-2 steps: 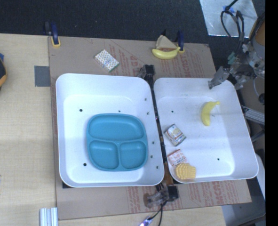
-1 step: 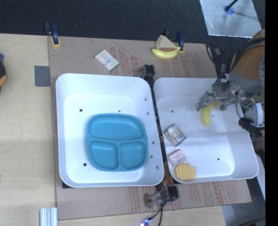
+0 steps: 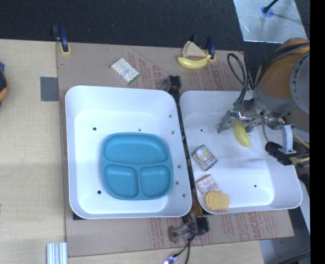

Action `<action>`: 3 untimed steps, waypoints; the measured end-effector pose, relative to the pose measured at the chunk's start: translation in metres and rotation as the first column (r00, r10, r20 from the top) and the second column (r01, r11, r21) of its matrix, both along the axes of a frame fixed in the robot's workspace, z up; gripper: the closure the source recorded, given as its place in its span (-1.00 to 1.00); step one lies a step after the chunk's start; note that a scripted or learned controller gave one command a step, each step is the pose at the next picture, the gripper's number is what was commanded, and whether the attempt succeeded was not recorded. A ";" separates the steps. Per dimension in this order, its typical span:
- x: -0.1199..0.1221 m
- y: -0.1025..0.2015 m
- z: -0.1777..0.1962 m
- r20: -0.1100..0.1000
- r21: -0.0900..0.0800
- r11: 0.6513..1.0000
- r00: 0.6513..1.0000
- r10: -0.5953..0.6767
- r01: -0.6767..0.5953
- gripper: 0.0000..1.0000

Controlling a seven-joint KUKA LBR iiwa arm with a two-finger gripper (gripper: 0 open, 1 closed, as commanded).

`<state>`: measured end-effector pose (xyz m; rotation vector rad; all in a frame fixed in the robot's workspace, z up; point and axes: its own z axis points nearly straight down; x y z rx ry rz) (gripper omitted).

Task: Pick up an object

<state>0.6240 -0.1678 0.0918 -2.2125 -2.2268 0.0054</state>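
1. Right now my gripper [image 3: 240,126] hangs low in the right bin [image 3: 261,194], its fingers clamped on a small yellow banana [image 3: 242,135].
2. Nearer the bin's left wall lie a little can [image 3: 204,157], a printed packet [image 3: 204,183] and a yellow waffle [image 3: 217,201].
3. Beside it, the left bin [image 3: 80,164] holds a blue divided plate [image 3: 136,165].

Two bins [image 3: 74,147], one tray [image 3: 136,165], two bananas [image 3: 242,135]
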 end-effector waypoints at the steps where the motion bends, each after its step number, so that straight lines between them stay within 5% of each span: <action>1: 0.000 -0.001 0.011 -0.001 -0.001 1.000 1.000 0.002 -0.002 1.00; 2: 0.033 0.081 0.102 0.004 0.002 1.000 1.000 -0.001 0.001 1.00; 3: -0.024 0.124 0.100 0.000 0.000 1.000 1.000 0.000 0.000 1.00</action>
